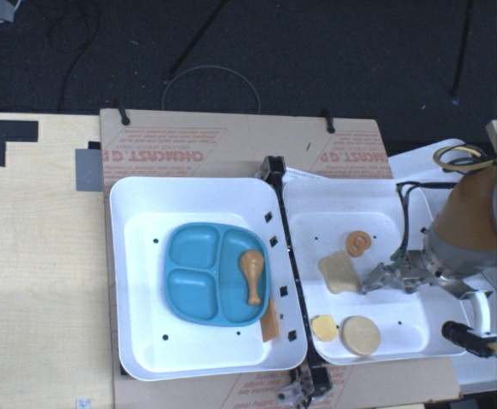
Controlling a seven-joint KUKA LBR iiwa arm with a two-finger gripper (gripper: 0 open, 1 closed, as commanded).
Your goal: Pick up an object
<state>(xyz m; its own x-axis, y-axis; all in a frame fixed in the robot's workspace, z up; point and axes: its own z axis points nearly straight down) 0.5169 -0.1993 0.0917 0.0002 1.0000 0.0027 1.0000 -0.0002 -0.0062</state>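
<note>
My gripper (369, 285) reaches in from the right over the right bin (384, 207), low, its fingertips right beside a pale beige toast-shaped piece (338, 272). Nothing shows between its fingers. An orange ring-shaped piece (358, 243) lies just behind the toast. At the bin's front sit a small yellow round piece (323, 327) and a larger cream round piece (361, 335). In the left bin (146, 203) a blue divided plate (205, 273) carries a tan drumstick (253, 276).
A brown stick-like piece (269, 323) lies by the plate's right front edge, next to the divider between the bins. The arm's orange band (474, 211) and grey wrist cover the right bin's right side. Cardboard lies under both bins.
</note>
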